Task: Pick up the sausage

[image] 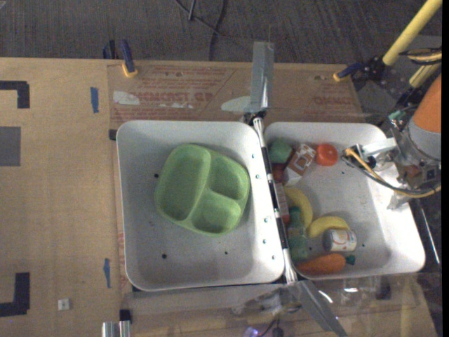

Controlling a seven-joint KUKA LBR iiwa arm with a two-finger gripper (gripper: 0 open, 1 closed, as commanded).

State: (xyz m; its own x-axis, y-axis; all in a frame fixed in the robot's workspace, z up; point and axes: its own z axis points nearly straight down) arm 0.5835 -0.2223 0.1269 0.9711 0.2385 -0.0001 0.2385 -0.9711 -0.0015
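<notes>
A small dark red-brown piece that looks like the sausage point(279, 173) lies against the left wall of the right bin point(372, 209). It sits just below a green toy point(280, 149) and is partly hidden by its neighbours. My gripper point(403, 188) hangs over the bin's right rim, under the grey wrist with its orange band and trailing cables. It is well to the right of the sausage and of the other toys. Nothing shows in its grasp.
The right bin also holds a brown-and-white box point(303, 159), an orange-red round piece point(326, 154), two bananas point(302, 202) point(328, 225), a can point(340, 241) and a carrot point(323, 263). A green divided plate point(203, 188) lies in the left bin point(140, 244).
</notes>
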